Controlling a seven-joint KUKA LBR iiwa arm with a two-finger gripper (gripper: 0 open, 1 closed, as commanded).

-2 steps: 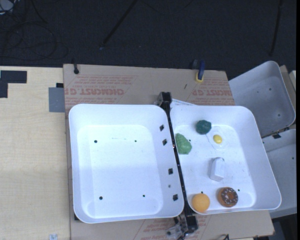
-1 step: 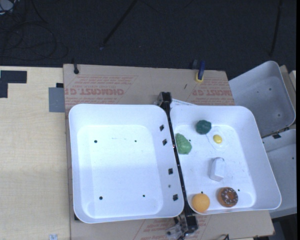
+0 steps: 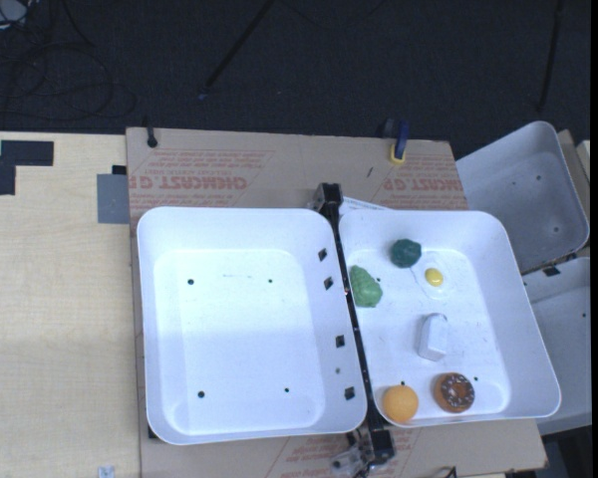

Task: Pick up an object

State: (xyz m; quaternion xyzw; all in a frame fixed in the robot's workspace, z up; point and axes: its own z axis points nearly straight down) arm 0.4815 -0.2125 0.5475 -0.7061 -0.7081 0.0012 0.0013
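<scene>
Two shallow white plastic bins sit side by side on a sheet of printed brown cardboard (image 3: 279, 167) laid over the counter (image 3: 50, 267), presumably to keep them level and in a fixed spot under the camera. The left bin (image 3: 159, 232) shows a bare white floor with a few small dark marks. The right bin (image 3: 498, 237) holds all six candidate objects, so any pick has to start there. A dark green rounded lump (image 3: 406, 252) lies near the far wall; just beside it, toward the right, rests a small white disc with a yellow centre, like a toy fried egg (image 3: 435, 278). A light green crumpled leafy piece (image 3: 364, 288) sits against the dividing wall, which I judge awkward for finger clearance. A pale grey-white blocky piece (image 3: 433, 336) lies mid-bin, apart from its neighbours, probably the easiest approach. At the near wall sit an orange ball (image 3: 400, 403) and a brown ring doughnut with sprinkles (image 3: 454, 392), close together but not clearly touching. No object is lifted; all rest on the bin floor. State of the tool: cannot tell from this frame. The pick is not yet begun, by my reading.
</scene>
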